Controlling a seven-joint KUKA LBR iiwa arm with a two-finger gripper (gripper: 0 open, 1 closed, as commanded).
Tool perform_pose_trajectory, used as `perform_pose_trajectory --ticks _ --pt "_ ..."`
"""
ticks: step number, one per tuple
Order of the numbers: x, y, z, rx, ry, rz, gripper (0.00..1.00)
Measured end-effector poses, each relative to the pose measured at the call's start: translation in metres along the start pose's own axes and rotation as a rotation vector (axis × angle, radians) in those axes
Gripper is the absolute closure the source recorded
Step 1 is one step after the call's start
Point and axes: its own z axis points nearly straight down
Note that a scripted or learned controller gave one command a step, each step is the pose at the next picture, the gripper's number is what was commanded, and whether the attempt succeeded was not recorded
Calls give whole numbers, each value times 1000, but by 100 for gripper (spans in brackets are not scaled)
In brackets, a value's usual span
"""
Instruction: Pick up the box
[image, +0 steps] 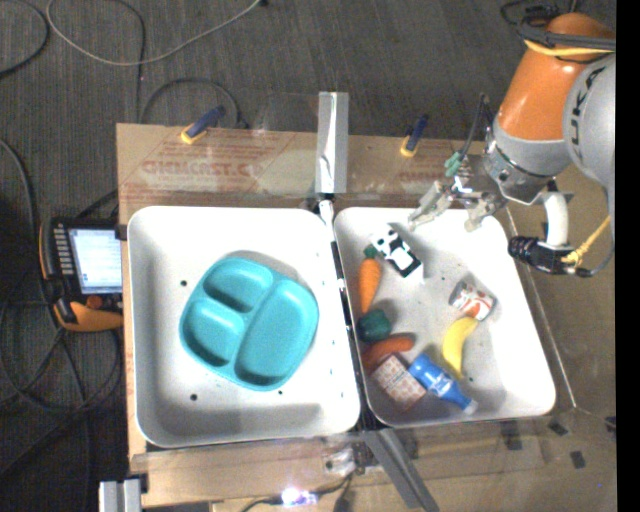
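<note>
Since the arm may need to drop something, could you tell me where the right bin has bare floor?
Bare floor lies between the carrot and small box. Crowded near the banana, blue bottle and sausage.

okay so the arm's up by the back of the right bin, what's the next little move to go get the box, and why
Probably swing the gripper toward the front of the right bin, above the box. The gripper hangs open and holds nothing near the bin's back rim, while the box lies at the front left between a blue bottle and a sausage.
</note>
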Motion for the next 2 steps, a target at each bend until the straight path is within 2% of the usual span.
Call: perform_pose_trajectory --ticks 1,2 --pt "-19 -19 144 -2 0 -9 0" --pt "-33 -58 151 -17 -3 20 0"
